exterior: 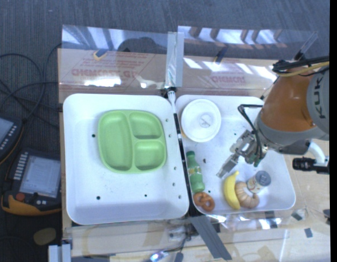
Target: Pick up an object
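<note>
Gripper (229, 167) hovers in right bin (277, 203), fingers spread apart, nothing between them, just above banana (231, 192). Banana lies near bin's front wall, long axis running front to back, stem end toward gripper. Croissant (247, 196) touches its right side. Green bottle (194, 172) lies along left wall, donut (204, 201) below it.

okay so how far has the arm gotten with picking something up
Done: the gripper has reached into the right bin, just above the banana. In hand: nothing sits between its fingers. Left: close on an item, perhaps the banana or the green bottle, and lift.
</note>
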Controlling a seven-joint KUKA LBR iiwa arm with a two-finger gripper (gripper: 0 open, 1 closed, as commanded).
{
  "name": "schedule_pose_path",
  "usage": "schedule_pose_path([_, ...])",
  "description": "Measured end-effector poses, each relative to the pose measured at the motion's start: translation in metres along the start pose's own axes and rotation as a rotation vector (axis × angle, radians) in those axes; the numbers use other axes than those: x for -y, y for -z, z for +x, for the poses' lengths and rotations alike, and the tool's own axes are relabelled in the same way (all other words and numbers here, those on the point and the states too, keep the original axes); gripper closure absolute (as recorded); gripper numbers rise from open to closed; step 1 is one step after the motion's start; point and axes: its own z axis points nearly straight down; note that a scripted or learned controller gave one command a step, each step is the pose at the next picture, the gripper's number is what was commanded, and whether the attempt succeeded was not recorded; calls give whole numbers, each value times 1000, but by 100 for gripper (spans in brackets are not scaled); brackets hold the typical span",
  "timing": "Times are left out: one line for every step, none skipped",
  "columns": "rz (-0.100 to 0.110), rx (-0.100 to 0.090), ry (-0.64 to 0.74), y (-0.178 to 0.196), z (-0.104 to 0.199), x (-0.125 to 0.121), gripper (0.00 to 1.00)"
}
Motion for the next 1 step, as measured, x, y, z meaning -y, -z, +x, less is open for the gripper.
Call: schedule_pose_path([-4, 12, -142, -53, 39, 12, 0])
